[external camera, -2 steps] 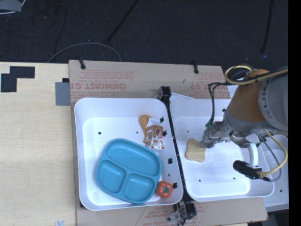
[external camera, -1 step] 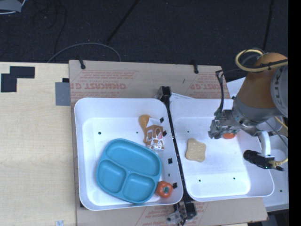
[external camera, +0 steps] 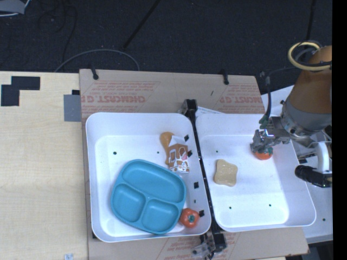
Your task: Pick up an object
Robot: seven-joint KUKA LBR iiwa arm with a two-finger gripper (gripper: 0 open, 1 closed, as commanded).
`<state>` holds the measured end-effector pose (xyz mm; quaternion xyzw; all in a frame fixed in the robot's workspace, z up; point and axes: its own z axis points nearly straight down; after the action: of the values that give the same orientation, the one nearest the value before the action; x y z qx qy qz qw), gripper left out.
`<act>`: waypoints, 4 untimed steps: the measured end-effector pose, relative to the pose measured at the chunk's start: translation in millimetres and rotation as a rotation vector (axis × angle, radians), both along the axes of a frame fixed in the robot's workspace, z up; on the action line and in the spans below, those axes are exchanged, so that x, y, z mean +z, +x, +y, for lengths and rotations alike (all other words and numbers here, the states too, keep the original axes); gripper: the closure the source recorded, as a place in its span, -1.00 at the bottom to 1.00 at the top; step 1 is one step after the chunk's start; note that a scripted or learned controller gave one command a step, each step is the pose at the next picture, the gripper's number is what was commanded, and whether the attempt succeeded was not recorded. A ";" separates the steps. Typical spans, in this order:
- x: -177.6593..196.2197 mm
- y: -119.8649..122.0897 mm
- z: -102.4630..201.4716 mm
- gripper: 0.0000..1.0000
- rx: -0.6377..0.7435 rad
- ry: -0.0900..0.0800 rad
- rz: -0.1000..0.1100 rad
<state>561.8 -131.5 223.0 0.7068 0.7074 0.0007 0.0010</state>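
Now the arm (external camera: pixel 309 99) is reaching in from the right, and the claw (external camera: pixel 263 147) is hanging over the far right part of the right bin (external camera: pixel 295 210). A small red-orange object (external camera: pixel 264 154), round like a tomato, is sitting directly under the fingertips and touching them; the metal fingers are standing close around its top, pinching it as far as the view is showing. To the left of the claw and a little nearer to the camera, a pale tan piece like a slice of bread (external camera: pixel 225 173) is lying on the bin floor, apart from the claw. Further left, in the left bin (external camera: pixel 97 140), a blue divided tray (external camera: pixel 148 196) is lying, with a brown patterned toy (external camera: pixel 174 151) beside it and a second red tomato-like object (external camera: pixel 189 218) at its near corner.
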 end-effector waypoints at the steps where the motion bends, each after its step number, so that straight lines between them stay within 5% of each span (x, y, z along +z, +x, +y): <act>1: 59.5 -7.0 -3.9 1.00 0.000 -0.001 -0.002; 4: 14.5 -31.0 137.2 1.00 0.003 0.002 0.008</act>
<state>530.7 5.7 237.6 0.7057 0.7085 -0.0014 -0.0028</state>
